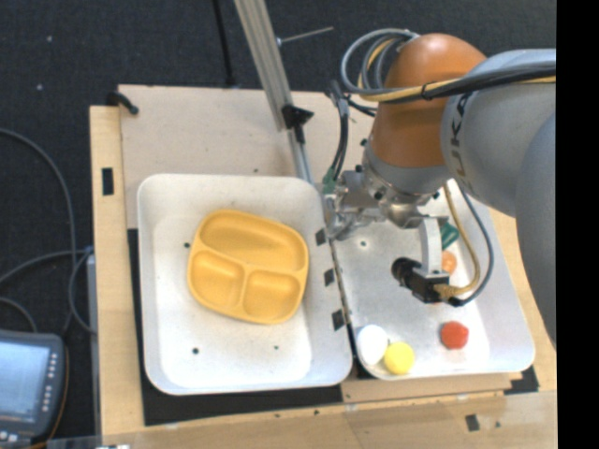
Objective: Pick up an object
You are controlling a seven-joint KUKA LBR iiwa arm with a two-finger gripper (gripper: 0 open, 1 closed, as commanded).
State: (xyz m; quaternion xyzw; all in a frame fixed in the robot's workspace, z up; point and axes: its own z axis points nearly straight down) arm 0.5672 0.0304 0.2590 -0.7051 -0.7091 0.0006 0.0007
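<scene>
Arm [449, 110] over the right bin [505, 344]
Claw [351, 215] at the bin's far left; grip state unclear. Yellow plate [248, 266] in the left bin [164, 344].

Dark carpet floor [112, 26] w/ cables, tan bench [201, 129], alu post [267, 54].
</scene>
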